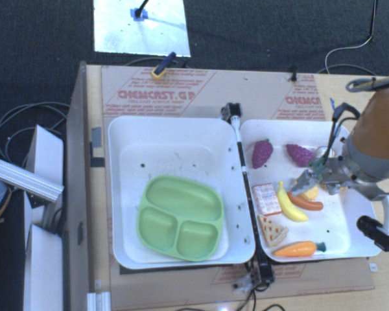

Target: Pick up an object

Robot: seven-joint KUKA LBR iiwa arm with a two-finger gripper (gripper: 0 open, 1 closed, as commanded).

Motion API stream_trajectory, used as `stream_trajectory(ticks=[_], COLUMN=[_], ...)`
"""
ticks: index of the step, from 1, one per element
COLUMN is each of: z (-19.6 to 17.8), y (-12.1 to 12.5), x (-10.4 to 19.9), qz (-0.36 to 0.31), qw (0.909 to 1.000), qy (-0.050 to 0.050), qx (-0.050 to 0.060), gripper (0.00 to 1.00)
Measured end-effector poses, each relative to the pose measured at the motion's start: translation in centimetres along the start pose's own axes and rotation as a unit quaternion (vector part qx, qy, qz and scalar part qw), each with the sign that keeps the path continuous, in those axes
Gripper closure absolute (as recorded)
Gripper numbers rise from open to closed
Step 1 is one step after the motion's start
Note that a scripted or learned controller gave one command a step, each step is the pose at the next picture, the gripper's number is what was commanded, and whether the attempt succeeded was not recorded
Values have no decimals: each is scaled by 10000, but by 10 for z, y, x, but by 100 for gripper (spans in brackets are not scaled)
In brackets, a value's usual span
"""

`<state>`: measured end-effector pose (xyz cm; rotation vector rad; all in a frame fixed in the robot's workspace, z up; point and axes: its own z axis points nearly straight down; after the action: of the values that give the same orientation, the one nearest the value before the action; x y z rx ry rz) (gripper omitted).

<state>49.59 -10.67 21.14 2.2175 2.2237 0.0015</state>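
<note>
Yellow banana (290, 205) lies curved beside tool (304, 185).

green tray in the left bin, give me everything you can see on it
The green tray is a light green, plastic-looking plate with rounded corners and three compartments: one long one across the far side, two smaller ones on the near side. It lies flat, right side up, turned slightly askew, on the floor of the left bin, toward its near right corner. Nothing sits in it. The end effector is over the right bin, well apart.
</note>
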Motion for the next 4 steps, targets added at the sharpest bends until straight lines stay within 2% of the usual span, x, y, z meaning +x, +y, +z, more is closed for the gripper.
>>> stream_trajectory(ticks=[1,2,3,4], z=[113,127,126,115], y=[56,121,173,174], x=[14,19,10,10], qz=[11,-6,-13,-30], qw=[10000,10000,10000,10000], qy=[-10,-1,-2,-10], qx=[-58,-9,-11,-23], gripper=[0,0,0,100])
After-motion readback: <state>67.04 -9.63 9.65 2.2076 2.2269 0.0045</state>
